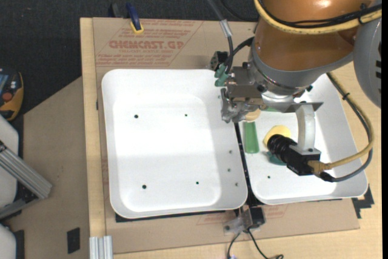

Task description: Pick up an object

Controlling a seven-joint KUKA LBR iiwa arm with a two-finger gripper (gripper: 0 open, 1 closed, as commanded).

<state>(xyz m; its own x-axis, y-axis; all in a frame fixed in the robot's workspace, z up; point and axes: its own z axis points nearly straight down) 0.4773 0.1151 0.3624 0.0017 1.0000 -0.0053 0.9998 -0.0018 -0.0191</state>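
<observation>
My gripper (pixel 237 111) hangs below the big orange band of the arm (pixel 309 3), right over the divide between the two bins, at the left edge of the right bin (pixel 303 191). Just below it, a long green object (pixel 251 137) lies along that bin's left wall. A yellow object (pixel 280 131) sits to its right, on something teal (pixel 276 158). The arm hides much of the right bin.
The left bin (pixel 121 130) is white with a few small dark dots on its floor. A black unit with a cable (pixel 297 159) hangs from the wrist over the right bin. Brown cardboard (pixel 145 39) lies under both bins.
</observation>
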